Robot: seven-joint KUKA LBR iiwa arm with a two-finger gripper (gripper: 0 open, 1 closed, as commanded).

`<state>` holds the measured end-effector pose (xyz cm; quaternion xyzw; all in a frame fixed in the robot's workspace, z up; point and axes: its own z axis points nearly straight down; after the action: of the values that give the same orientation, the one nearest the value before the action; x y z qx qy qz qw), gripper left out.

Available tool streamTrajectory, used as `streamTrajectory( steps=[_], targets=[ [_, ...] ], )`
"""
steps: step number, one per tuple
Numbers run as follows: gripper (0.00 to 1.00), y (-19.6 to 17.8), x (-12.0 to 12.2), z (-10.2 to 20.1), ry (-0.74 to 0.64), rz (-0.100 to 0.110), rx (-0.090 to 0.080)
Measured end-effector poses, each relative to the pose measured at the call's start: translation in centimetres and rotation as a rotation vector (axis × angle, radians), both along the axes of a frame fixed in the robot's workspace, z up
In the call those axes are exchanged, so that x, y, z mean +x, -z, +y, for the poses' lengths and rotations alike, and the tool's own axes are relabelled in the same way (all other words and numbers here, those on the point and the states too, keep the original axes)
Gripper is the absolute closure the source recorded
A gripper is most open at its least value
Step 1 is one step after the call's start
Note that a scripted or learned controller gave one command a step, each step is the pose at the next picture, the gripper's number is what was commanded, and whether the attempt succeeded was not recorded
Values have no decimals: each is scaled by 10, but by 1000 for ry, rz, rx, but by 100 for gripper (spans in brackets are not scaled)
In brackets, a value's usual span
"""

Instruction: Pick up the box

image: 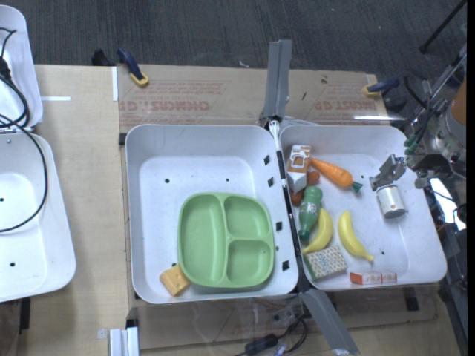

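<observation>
The gripper [389, 170] is hovering at the right bin's [415, 273] far right, and I cannot tell its state. The box [299, 159] is sitting untouched against the divider, so the pick is not yet begun.

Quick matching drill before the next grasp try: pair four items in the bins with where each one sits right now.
Things:
1. green divided plastic plate
2. orange toy carrot
3. small yellow wedge-shaped block
4. flat red-and-white box

Places:
A. left bin, near corner, beside the plate
B. right bin, along the near wall
C. middle of the left bin
D. right bin, far part, near the divider

Pairs: 1-C, 2-D, 3-A, 4-B
</observation>
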<state>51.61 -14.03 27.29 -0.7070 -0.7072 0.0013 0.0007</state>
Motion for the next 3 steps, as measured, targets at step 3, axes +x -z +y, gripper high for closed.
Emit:
streamTrajectory(
  steps=[3],
  targets=[
    [0, 82, 33, 77, -272, -2, 0]
  ],
)
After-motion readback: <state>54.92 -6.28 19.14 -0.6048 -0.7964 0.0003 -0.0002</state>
